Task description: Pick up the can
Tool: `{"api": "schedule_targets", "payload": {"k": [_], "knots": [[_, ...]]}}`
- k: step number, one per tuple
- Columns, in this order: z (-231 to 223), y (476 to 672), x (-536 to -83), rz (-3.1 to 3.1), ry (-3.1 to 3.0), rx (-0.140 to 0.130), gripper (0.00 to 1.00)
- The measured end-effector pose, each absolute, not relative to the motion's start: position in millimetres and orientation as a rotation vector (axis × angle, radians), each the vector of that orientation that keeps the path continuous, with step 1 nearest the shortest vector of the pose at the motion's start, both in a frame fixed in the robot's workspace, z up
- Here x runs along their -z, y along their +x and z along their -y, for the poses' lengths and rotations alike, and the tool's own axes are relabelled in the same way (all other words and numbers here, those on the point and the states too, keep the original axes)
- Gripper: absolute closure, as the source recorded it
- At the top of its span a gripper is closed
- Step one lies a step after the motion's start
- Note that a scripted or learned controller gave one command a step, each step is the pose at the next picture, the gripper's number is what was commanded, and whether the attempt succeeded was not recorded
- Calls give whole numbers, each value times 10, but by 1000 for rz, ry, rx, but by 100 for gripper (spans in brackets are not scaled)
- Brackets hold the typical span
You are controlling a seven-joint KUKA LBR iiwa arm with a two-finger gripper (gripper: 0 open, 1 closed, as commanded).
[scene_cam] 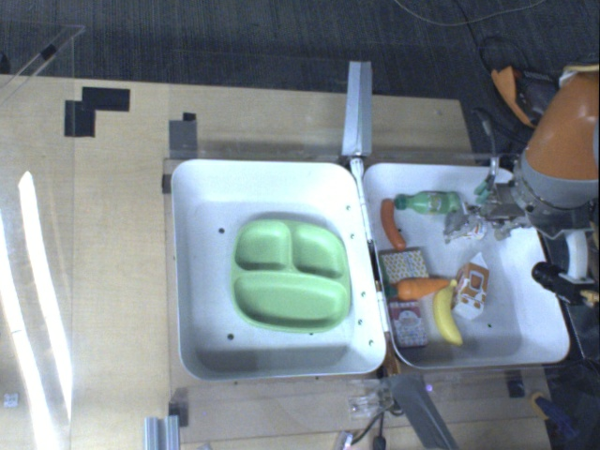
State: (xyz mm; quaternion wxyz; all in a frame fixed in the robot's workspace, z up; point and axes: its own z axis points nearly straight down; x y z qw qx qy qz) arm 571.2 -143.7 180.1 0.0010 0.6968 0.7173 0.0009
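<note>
The claw (476,221) hangs over the right bin (553,345), its spread impossible to tell. Just beside it lies a green bottle (427,202). The can (409,324) lies at that bin's near-left corner, beside a banana (446,317). The left bin (202,251) holds a green tray (289,275).

The arm (562,157) ends in a rounded orange band, with a grey collar directly below it. From that collar a cluttered metal gripper (480,221) juts out — silver brackets, small dark fittings — and a thin dark cable loops just behind it.
</note>
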Motion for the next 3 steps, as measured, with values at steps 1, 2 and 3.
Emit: {"api": "schedule_targets", "payload": {"k": [1, 2, 3], "knots": [[1428, 5730, -1918, -2251, 2183, -9, 100], [1428, 5730, -1917, -2251, 2183, -9, 0], [1225, 5412, -2222, -2119, 2316, -5, 0]]}}
